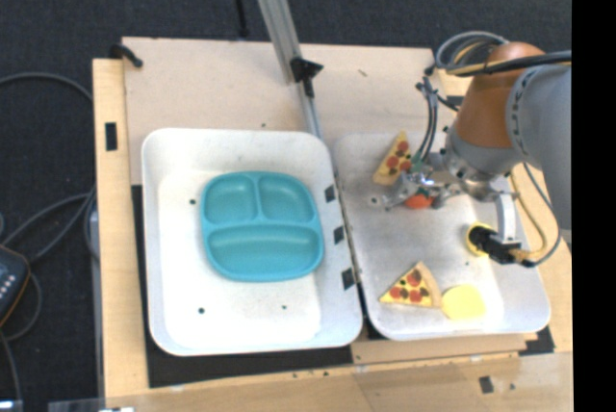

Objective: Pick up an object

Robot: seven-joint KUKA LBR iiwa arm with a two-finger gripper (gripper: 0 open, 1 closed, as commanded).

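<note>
The grey arm's two-finger gripper [416, 192] is lowered into the right white bin [385, 309], near its far edge, just beside a toy pizza slice [392, 159]. A small red-orange object [418, 201] is seen at its tip (whether it is clamped cannot be told). A second pizza slice [411, 287] and a yellow disc [463, 303] lie by the near edge. A teal divided plastic plate [260, 226] sits mid-way in the left white bin [173, 160].

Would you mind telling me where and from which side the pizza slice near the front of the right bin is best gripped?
Probably across its two straight sides, near the wide crust end, coming straight down. The pizza slice lies flat, its tip pointing up-right, and a yellow disc sits against its right, so the left side offers more room.
</note>
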